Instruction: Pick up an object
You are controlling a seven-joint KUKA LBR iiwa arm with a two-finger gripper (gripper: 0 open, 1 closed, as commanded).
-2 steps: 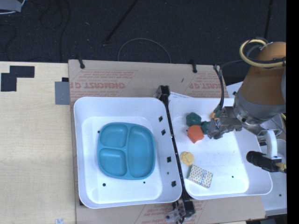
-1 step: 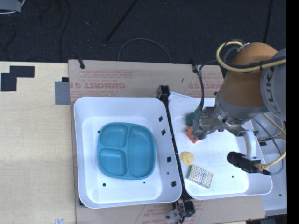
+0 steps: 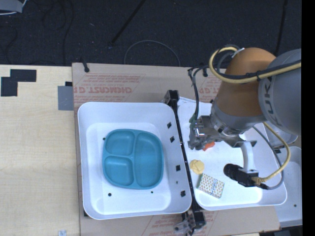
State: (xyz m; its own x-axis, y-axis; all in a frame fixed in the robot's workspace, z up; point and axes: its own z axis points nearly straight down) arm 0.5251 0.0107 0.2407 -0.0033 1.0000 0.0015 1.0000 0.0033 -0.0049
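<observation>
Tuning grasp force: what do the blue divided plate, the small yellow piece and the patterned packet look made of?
Blue divided plate: likely moulded plastic, uniform teal, soft sheen, rounded compartment ridges.
Small yellow piece: pale, matte and lumpy; maybe foam or soft plastic, too small to tell.
Patterned packet: flat rectangle with fine print, looks like paper or thin card; could be film.

We see a dark carpeted floor [image 3: 147,18] strewn with thin cables [image 3: 129,14] beyond the bench. A light wooden tabletop [image 3: 34,156] carries black and grey patches, with a printed cardboard sheet [image 3: 128,82] lying on it.
</observation>
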